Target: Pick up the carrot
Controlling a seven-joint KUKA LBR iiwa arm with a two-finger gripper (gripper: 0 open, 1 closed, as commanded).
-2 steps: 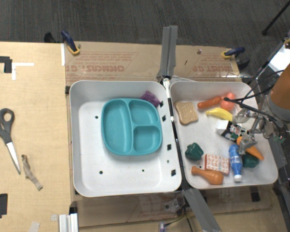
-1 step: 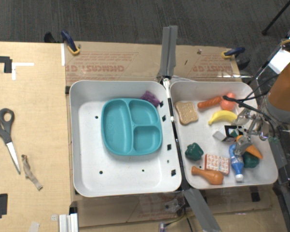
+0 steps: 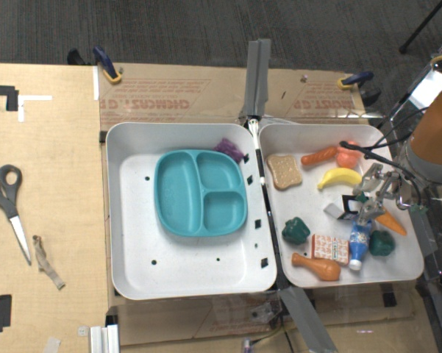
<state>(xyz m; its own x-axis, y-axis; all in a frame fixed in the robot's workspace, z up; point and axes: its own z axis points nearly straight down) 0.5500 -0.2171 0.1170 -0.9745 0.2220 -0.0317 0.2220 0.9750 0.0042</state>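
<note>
We see the small orange plastic carrot point(image 3: 391, 223), a short tapered piece, lying at a slant near the right edge of the right white bin point(image 3: 316, 279). Part of it is hidden, so we cannot tell its full shape. The metal two-finger gripper point(image 3: 371, 192) is low over the same bin, just beside the carrot on its upper left; whether they touch is not clear to us. We cannot tell the state of the gripper, because its parts blur together. Nothing is visibly between them.
</note>
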